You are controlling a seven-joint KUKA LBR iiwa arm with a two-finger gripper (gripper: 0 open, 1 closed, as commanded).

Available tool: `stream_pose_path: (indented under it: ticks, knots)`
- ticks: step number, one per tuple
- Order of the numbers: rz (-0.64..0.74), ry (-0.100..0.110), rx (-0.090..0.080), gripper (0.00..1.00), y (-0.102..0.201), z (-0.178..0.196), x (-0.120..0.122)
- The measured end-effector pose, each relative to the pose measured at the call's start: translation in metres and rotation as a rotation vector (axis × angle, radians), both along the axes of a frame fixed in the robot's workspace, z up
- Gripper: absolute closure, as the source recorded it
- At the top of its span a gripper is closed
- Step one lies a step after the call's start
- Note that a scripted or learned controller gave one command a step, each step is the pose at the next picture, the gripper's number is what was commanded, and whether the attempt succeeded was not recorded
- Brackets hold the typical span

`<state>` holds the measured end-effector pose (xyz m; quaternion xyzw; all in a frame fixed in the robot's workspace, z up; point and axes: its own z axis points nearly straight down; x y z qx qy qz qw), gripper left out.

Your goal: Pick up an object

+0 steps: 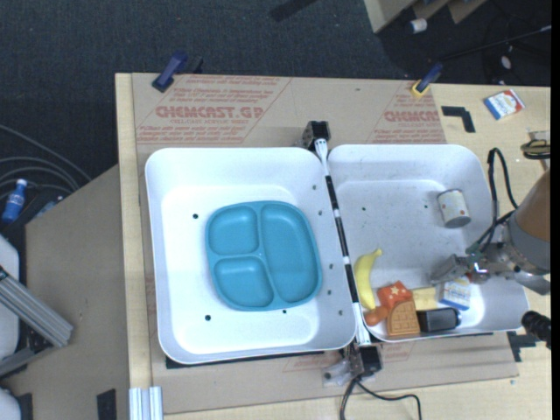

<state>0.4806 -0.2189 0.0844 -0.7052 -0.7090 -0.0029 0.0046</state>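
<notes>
In the right bin (385, 169), you see the hand (452, 269) low near the front wall, its fingers spread apart with nothing between them. Just beside it lies a small blue-and-white packet (456, 295); further left sit a black block (437, 320), a banana (365, 276) and a grey cylinder (452, 206) behind.

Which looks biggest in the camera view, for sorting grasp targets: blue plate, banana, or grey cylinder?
1. Blue plate, by far.
2. Banana.
3. Grey cylinder, somewhat smaller than the banana.
</notes>
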Motion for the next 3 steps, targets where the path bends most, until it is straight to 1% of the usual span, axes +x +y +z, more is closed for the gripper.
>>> stream_pose_path:
  ticks: [1, 2, 3]
  knots:
    - [-0.004, -0.001, -0.009, 1.0, -0.004, 0.01, -0.001]
    - [-0.004, -0.003, -0.01, 1.0, 0.067, 0.097, -0.001]
    - [-0.004, -0.002, -0.01, 1.0, 0.143, 0.16, 0.001]
